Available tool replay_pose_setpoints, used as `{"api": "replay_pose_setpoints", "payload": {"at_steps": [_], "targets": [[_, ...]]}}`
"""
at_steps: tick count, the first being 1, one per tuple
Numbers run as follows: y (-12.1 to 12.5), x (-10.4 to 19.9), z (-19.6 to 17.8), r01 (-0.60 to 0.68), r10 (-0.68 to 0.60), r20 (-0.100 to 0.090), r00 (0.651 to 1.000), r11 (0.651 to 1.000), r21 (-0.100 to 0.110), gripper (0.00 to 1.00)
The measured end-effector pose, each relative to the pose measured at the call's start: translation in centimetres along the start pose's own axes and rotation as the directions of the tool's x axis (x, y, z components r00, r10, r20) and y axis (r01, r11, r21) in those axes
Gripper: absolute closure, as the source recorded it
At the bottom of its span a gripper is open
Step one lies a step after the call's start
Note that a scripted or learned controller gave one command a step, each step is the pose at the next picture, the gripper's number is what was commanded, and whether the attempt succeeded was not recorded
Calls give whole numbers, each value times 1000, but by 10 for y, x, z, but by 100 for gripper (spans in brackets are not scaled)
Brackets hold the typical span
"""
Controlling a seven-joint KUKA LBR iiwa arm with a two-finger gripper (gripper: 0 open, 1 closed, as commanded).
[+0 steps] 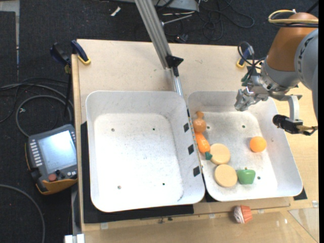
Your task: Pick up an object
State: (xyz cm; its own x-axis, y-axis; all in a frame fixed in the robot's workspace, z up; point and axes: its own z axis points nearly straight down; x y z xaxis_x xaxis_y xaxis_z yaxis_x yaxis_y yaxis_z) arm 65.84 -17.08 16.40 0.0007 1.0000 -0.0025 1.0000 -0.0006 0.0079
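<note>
Camera view: the gripper (244, 101) hangs over the far part of the right bin (283, 158), near that bin's back wall; whether it is released or clenched cannot be told at this angle, and nothing is seen in its grasp. All loose objects lie nearer the camera than the tool and apart from it. An orange ball (258, 144) rests on the bin floor, closest to the tool. Two tan discs (220, 153) (226, 175) lie side by side, with a green pepper (246, 176) touching the nearer disc. An orange carrot (202, 143) lies along the bin's left wall. The left bin (101, 105) adjoins.
</note>
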Motion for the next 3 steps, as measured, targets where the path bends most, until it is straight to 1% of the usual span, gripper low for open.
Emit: {"api": "replay_pose_setpoints", "payload": {"at_steps": [1, 2, 3], "targets": [[2, 8, -47, 4, -4, -1, 1000, 1000, 0, 100], [6, 9, -112, 5, -5, 0, 1000, 1000, -1, 100], [0, 61, -95, 7, -7, -4, 1000, 1000, 9, 100]]}}
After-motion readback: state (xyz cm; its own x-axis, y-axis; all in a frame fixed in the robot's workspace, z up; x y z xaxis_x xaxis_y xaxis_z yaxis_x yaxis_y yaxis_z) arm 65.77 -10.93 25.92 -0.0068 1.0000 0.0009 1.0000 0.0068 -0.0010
